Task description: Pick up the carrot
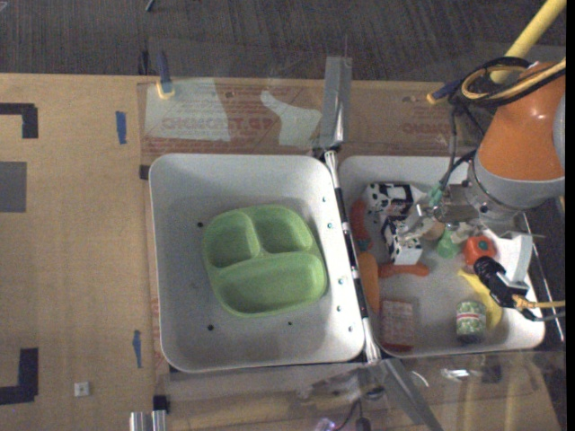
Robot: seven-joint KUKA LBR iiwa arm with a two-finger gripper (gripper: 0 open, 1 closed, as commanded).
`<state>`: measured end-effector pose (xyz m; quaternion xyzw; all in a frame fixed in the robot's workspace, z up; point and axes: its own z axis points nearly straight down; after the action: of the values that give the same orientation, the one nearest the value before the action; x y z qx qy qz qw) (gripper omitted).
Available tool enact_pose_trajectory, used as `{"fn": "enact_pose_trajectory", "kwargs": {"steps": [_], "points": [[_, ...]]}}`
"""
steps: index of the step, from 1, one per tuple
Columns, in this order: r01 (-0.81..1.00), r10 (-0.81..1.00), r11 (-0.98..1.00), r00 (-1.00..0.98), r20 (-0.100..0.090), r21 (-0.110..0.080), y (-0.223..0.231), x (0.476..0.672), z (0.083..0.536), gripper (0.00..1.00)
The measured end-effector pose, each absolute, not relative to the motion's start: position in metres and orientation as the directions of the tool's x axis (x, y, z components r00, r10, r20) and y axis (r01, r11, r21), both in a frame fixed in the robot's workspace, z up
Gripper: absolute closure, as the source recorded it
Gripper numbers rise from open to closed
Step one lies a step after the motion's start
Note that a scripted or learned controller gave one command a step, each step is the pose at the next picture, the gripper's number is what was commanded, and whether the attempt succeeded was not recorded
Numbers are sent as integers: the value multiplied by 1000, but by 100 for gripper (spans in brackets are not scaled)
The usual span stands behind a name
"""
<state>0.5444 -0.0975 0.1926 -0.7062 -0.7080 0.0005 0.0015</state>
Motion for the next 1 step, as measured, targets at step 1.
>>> {"fn": "enact_pose_trajectory", "kwargs": {"steps": [1], "points": [[998, 998, 62, -62, -2, 14, -124, 616, 97, 0]]}}
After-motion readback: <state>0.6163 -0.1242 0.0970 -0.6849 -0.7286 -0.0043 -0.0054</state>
